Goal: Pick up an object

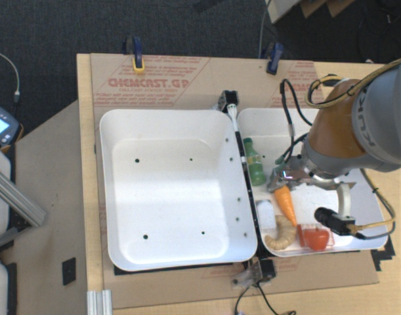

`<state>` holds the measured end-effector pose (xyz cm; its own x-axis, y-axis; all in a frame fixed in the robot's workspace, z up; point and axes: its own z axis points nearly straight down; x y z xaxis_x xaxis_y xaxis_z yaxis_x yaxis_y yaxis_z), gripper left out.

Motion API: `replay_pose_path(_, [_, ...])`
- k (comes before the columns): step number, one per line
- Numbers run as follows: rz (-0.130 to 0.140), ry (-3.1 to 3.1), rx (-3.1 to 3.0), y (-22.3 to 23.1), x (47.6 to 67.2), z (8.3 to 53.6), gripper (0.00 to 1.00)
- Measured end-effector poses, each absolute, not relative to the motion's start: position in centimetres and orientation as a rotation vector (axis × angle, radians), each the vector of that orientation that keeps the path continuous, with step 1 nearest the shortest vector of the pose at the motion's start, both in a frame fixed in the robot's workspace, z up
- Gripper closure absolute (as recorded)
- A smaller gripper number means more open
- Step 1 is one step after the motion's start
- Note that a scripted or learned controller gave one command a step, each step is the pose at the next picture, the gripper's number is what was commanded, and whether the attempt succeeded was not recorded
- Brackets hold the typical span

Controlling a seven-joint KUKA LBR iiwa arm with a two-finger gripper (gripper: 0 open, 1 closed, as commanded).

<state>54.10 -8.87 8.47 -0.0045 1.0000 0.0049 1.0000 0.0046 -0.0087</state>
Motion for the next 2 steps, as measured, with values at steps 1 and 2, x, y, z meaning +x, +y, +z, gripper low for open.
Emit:
replay_pose_path(1, [-0.001, -2.221, -2.223, -9.3, 54.3, 9.9, 1.00])
replay_pose_path(2, [-0.014, -2.235, -2.211, 1.1, 51.0, 19.0, 1.00])
